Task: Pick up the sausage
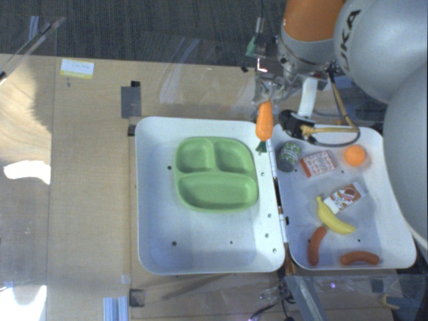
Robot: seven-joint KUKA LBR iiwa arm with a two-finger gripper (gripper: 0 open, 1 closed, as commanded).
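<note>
The end effector hung above the far edge of the bench, over the seam between the two bins, its fingers clamped on the top of an orange carrot that dangled upright beneath it. Two sausages, reddish-brown and smooth, lay in the right bin: one sausage slanted near the front left corner, a second sausage lying flat along the front wall. Both rested well apart from the end effector, at the bin's near side, beside a yellow banana.
</note>
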